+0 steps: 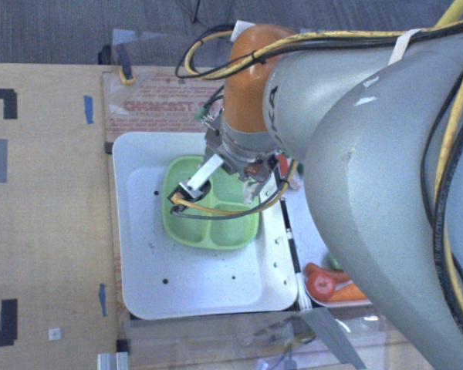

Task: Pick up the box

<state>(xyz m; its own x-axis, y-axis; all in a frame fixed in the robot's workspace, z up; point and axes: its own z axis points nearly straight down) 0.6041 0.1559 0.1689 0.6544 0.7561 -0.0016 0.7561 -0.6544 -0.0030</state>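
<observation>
A light green shallow dish with dividers [216, 233] lies in the left white bin [139, 268], toward its upper middle. My gripper [252, 182] hangs over the dish's right part, below the orange band [251, 75] of the wrist. The wrist and cables hide the gripper's tips, and the arm covers the top right of the dish. I cannot make out anything held.
The big grey arm [370, 168] covers most of the right bin. At that bin's lower left corner lie a red round toy [321, 284], an orange piece [351, 291] and a small green piece [333, 264]. A wooden bench top [46, 206] extends to the left.
</observation>
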